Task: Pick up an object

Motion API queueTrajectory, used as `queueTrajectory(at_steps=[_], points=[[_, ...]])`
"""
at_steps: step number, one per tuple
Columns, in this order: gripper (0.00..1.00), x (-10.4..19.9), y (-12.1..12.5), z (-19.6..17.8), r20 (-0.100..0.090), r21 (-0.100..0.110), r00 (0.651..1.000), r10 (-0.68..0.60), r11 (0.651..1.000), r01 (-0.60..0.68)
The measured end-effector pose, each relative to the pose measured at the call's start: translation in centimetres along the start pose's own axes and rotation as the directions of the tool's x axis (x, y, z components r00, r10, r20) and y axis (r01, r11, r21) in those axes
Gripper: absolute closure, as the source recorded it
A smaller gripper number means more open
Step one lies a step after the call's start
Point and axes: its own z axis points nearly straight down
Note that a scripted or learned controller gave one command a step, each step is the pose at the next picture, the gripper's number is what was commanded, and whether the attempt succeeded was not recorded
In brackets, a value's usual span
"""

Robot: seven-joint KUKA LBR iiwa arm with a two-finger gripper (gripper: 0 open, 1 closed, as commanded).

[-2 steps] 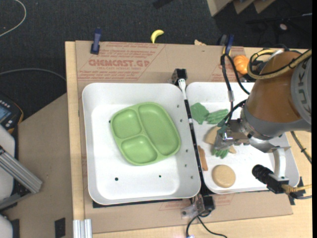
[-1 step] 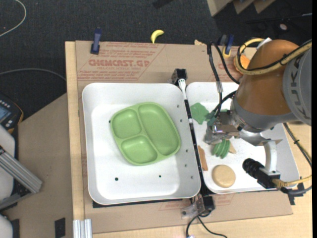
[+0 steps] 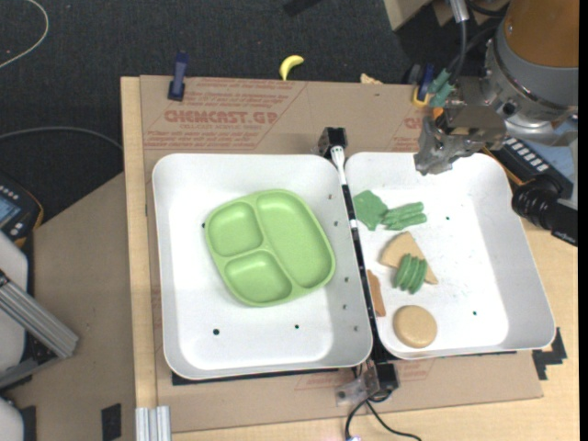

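Observation:
My gripper (image 3: 434, 159) hangs over the far edge of the right bin (image 3: 496, 246), with nothing visible between its fingers. Below it in that bin lie a flat green leafy piece (image 3: 369, 209), a green bean-like piece (image 3: 405, 215), a tan wedge (image 3: 400, 247) with a ribbed green piece (image 3: 410, 272) on it, a round tan disc (image 3: 414, 325) and a thin brown stick (image 3: 377, 293) by the left wall. The gripper stands well back from all of them.
The left bin (image 3: 184, 274) holds a light green tray (image 3: 267, 246) with three compartments. Both bins rest on a cardboard sheet (image 3: 230, 113). A blue clip (image 3: 177, 75) and a yellow banana-shaped item (image 3: 291, 64) sit at the far edge.

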Motion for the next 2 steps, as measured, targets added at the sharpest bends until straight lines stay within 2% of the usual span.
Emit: queueTrajectory(at_steps=[1,2], points=[[1.0,4.8,-2.7,15.3,0.004,0.039,1.0,0.001,0.999,-0.001],[1.0,-3.9,-2.0,2.0,0.004,0.004,1.0,0.015,1.0,-0.015]])
